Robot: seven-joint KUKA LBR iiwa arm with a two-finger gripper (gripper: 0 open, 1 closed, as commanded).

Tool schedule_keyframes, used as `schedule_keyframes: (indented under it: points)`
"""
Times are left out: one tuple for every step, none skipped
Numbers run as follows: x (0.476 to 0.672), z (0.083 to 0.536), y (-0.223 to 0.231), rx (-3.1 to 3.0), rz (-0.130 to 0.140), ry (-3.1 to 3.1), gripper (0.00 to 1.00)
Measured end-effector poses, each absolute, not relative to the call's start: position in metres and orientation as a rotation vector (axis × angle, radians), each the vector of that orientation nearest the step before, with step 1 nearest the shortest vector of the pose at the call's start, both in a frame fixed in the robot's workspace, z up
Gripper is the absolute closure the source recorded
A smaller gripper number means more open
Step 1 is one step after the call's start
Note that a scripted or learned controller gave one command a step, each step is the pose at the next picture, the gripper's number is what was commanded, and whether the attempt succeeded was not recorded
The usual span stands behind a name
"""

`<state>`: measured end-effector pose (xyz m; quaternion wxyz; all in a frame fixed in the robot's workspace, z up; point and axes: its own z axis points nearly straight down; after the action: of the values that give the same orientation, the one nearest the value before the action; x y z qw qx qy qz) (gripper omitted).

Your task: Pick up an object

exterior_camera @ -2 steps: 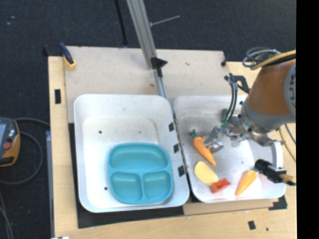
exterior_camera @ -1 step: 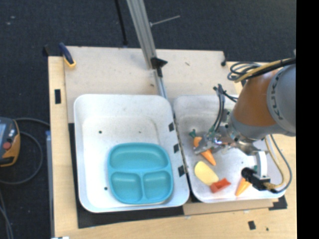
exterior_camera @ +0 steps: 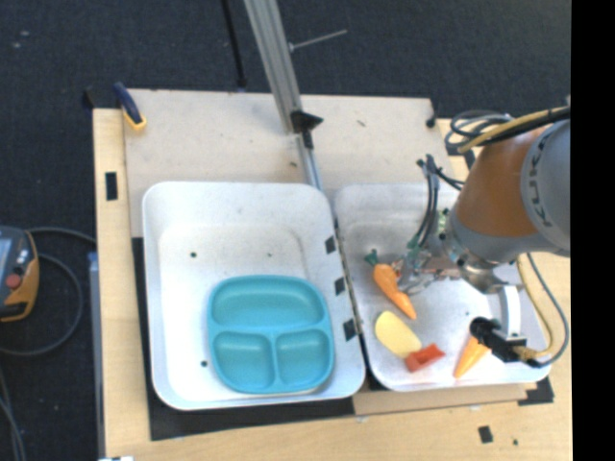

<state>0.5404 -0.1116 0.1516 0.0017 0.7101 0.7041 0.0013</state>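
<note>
a: item one, right bin (exterior_camera: 384, 205) contents?

b: carrot (exterior_camera: 394, 290) near the bin's middle, lying aslant. yellow piece (exterior_camera: 396, 334) just below it, red piece (exterior_camera: 424, 357) touching that one's lower right. orange cone (exterior_camera: 470, 356) near the bottom right rim.

a: item two, the jaws (exterior_camera: 415, 275)?

b: i see them low over the bin, just beside the carrot's upper end. spread or pressed together, i cannot tell; the wrist and cables hide them. nothing i can see is pinched.

a: item three, left bin (exterior_camera: 173, 209)?

b: teal tray (exterior_camera: 271, 334), three compartments. i'd leave it.

a: item four, handling note?

b: i judge the carrot the nearest target. i'd centre across its narrow width, not along its length, so it cannot squirt out. i'd go down straight, close slowly, and lift only once it sits firm. the yellow piece lies near; i'd keep off it.
</note>
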Motion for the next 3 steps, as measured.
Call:
schedule_keyframes:
  points:
    - [0.552, 0.208, -0.111, 2.214, 0.006, 2.220, 1.00]
    - [0.553, 0.222, -0.112, 2.217, 0.003, 2.222, 1.00]
    - [0.553, 0.225, -0.064, 2.213, 0.004, 2.229, 1.00]
